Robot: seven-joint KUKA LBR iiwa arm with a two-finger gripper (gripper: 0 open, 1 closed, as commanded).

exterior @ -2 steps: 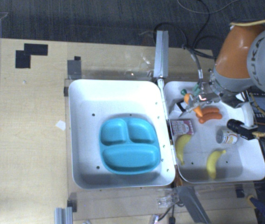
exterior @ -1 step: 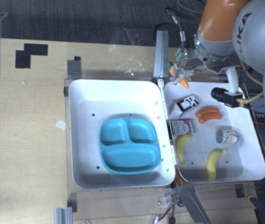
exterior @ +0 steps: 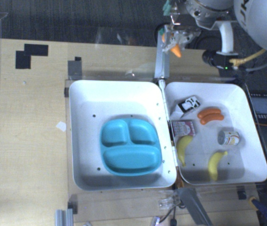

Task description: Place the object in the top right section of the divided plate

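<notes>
A blue divided plate (exterior: 131, 146) lies in the left bin (exterior: 84, 102), with two small sections at the top and one wide section below. Its top right section (exterior: 144, 132) holds nothing. My gripper (exterior: 174, 45) hangs high above the bench, beyond the far edge of the bins and over the seam between them. A small orange object (exterior: 176, 51) shows between its fingertips, and the gripper is shut on it. The plate lies well below and to the left of the gripper in the camera view.
The right bin (exterior: 251, 126) holds a black-and-white item (exterior: 188, 104), an orange-red sausage (exterior: 211, 115), a small can (exterior: 229, 137), a dark pink packet (exterior: 183, 127) and two yellow bananas (exterior: 184, 147) (exterior: 215, 163). A metal post (exterior: 160, 60) stands behind the bins' seam.
</notes>
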